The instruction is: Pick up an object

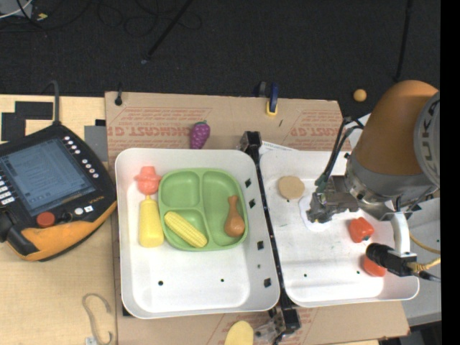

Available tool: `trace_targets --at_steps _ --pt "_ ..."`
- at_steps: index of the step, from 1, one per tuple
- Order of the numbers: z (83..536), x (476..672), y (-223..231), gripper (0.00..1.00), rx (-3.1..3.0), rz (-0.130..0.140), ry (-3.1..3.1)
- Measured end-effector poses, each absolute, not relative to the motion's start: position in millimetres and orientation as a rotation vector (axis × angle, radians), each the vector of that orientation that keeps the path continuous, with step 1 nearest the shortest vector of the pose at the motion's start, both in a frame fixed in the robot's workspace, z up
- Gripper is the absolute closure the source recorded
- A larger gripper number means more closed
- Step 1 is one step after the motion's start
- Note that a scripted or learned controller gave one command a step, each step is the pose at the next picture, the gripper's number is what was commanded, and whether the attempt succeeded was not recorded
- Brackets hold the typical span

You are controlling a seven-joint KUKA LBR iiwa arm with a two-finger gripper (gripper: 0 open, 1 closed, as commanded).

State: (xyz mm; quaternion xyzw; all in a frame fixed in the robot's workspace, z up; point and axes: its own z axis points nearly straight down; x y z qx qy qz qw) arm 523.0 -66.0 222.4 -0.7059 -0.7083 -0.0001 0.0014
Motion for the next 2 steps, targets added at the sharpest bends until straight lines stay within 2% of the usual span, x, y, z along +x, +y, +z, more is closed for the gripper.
trace_targets --at_steps 1,2 --pt "220 543.0 -7 1.00 -2.214 0.000 -2.224" --pt "232 554.5 41 1.00 -2.215 0.000 -2.224"
